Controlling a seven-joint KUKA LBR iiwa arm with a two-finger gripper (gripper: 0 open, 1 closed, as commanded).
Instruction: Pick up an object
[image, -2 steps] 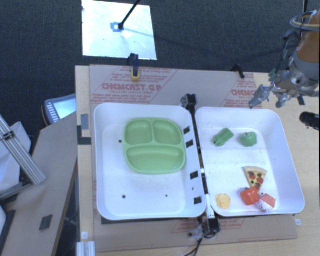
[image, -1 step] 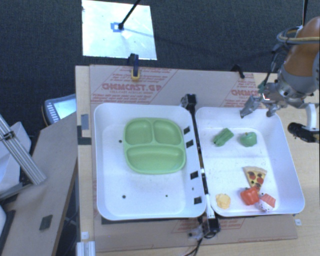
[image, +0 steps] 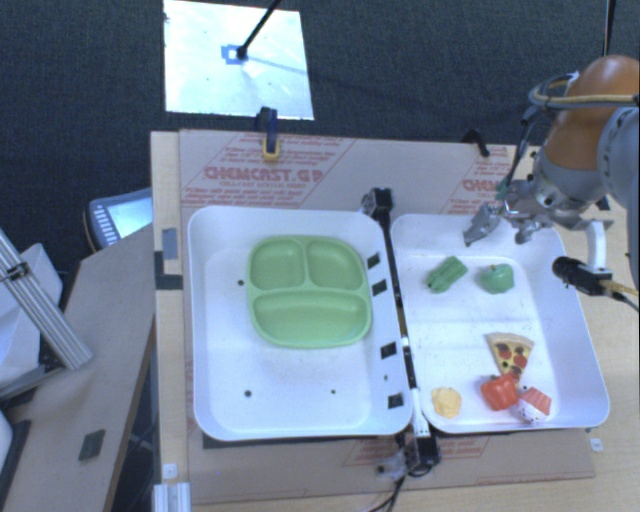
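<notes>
Arm (image: 600, 110) cut off by the right edge

Grey arm reaching from right, gripper (image: 503, 226) fingers spread, holding nothing

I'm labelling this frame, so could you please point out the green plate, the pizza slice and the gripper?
green plate (image: 262, 322): camera view, bare floor of its large front compartment.
pizza slice (image: 510, 353): camera view, middle of its topping.
gripper (image: 500, 227): camera view, midway between its fingertips.
</notes>
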